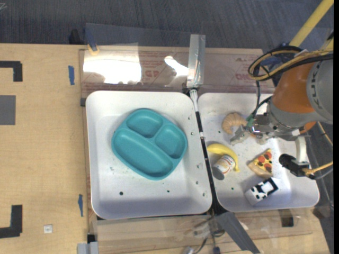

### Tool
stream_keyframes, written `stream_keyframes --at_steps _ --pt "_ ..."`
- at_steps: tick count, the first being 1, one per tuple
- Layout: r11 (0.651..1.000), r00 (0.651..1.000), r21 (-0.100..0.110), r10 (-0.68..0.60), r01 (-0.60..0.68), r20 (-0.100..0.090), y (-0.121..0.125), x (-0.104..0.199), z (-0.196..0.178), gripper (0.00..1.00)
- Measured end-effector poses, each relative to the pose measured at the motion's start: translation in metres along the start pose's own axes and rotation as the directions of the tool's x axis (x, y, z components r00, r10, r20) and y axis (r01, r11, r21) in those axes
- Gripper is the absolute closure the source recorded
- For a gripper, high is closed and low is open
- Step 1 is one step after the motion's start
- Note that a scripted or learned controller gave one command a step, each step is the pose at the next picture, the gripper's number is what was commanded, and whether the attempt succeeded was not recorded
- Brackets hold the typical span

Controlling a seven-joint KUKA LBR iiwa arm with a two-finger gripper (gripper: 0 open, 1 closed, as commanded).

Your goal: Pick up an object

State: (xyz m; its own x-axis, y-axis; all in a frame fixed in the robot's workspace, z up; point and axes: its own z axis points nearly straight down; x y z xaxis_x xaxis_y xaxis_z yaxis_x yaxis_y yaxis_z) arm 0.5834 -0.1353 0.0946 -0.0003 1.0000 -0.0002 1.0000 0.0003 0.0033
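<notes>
The end effector [239, 133] hangs low over the right bin [304, 194], reaching in from the right on the grey arm [318, 97] with its orange band [291, 91]. Its two metal fingers [235, 136] point toward the left and stand a narrow way apart, with nothing between them.

Just above and slightly left of the fingertips lies a tan croissant [233, 121], near enough that it may be touching, though that cannot be told. Below and to the left of the end effector lies a yellow banana [222, 151], and right beneath the banana a small white jar with a red label [225, 164] rests on its side. Below and to the right of the end effector sits a pizza slice [262, 163], and further down from it a black and white toy [262, 189], both well apart from the fingers.

Far to the left of the end effector, across the divider between the bins, the left bin [106, 194] holds a teal divided plate [150, 143]. Both bins rest on the wooden bench [37, 152].
</notes>
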Motion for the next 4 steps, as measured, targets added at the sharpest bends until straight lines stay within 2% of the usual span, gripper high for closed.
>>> stream_keyframes --at_steps 1,2,3,4 --pt "1.000 1.000 0.002 -0.001 0.001 0.001 0.074 -0.013 0.010 0.00" --pt "1.000 1.000 0.006 -0.003 0.003 0.001 0.074 -0.013 0.000 1.00" --pt "1.000 1.000 0.000 -0.003 0.003 -0.002 0.078 0.046 0.008 1.00" --pt "1.000 1.000 -0.002 0.006 -0.006 0.005 -0.013 -0.027 0.007 1.00"
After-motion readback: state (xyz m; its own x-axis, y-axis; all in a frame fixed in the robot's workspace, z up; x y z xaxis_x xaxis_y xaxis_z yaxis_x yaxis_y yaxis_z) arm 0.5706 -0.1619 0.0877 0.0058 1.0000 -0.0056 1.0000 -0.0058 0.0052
